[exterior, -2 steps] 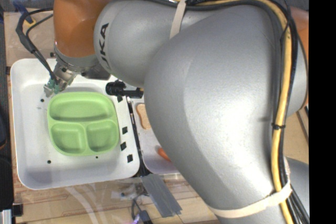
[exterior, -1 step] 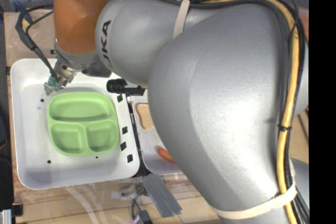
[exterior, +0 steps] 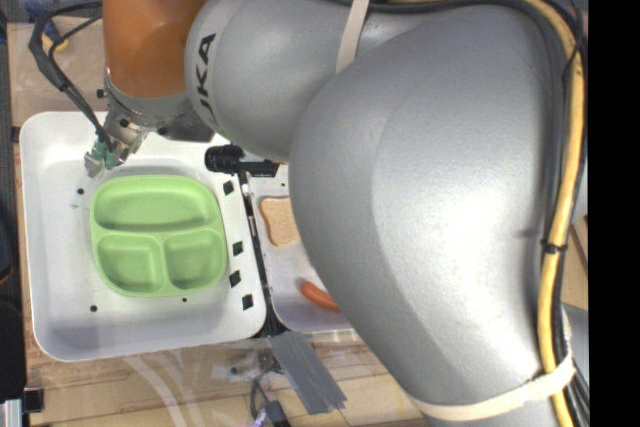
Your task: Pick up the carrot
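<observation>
Wooden counter [exterior: 180,370] under two white bins side by side, dark floor beyond. Left bin [exterior: 50,245] holds a green tray [exterior: 157,234] with three compartments, lying flat. Right bin [exterior: 285,310] mostly hidden by the arm [exterior: 440,215], which is grey, bulky and covers most of the right and centre. Orange band [exterior: 150,25] sits top left above the wrist. Jaws [exterior: 100,158] hang over the left bin's far edge, just beside the tray's far left corner; cannot tell if wide or narrow, too small and blurred. Carrot [exterior: 320,295] lies in the right bin, near its front, partly under the arm, well apart from the jaws. Bread slice [exterior: 280,220] lies in the same bin, behind the carrot. Grey tape [exterior: 305,375] on the counter's front edge.
</observation>
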Action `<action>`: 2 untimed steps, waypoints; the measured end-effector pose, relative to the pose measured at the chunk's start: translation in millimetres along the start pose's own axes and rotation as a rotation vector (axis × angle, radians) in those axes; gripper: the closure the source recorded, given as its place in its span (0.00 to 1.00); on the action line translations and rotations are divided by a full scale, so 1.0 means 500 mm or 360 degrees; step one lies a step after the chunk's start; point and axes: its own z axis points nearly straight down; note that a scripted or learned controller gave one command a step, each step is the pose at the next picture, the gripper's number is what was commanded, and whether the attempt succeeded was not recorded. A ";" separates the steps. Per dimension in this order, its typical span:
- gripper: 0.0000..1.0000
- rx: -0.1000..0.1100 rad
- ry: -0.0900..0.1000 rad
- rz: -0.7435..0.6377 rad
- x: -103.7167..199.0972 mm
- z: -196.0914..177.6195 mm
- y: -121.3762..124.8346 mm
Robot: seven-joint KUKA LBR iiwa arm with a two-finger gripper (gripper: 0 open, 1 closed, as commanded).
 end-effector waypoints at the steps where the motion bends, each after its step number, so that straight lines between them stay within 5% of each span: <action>1: 1.00 0.0002 0.0010 -0.0248 -0.028 0.223 0.015; 2: 1.00 -0.0021 -0.0016 -0.0583 -0.008 -0.183 0.002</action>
